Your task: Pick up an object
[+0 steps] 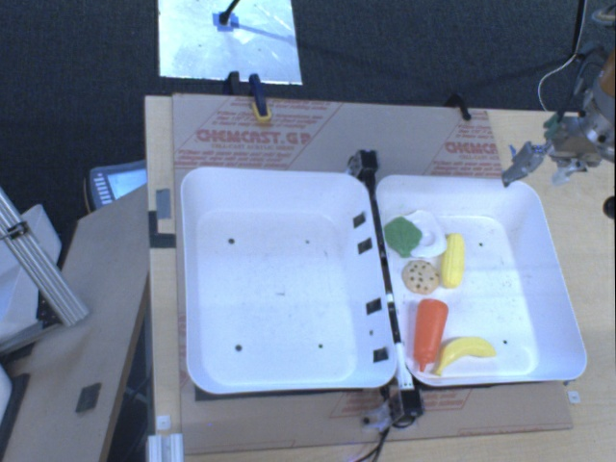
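We note two white bins on the bench. The left bin sits beside the right bin, joined along a black-clipped seam. In the right bin, toys cluster against its left wall: a green leafy piece on a white disc, a yellow corn cob just right of it, a round cookie touching the cob's lower end, an orange carrot below, and a yellow banana at the carrot's lower right. The gripper hangs above the bin's far right corner, well apart from every toy, up and right of them. Its fingers look spread, nothing between them.
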`<action>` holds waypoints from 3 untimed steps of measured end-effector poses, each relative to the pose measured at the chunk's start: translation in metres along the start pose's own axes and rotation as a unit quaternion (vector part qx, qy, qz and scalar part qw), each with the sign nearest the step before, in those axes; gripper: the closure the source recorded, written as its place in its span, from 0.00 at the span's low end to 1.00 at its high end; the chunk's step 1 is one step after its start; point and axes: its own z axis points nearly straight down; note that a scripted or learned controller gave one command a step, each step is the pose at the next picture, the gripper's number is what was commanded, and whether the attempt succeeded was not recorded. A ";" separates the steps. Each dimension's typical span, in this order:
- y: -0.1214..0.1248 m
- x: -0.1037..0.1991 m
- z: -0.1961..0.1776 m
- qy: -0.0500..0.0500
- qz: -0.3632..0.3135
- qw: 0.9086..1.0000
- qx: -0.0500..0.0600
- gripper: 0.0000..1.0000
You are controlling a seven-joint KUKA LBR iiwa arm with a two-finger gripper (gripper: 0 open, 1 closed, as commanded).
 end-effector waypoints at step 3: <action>-0.033 0.040 0.063 0.002 0.001 1.000 0.007 0.00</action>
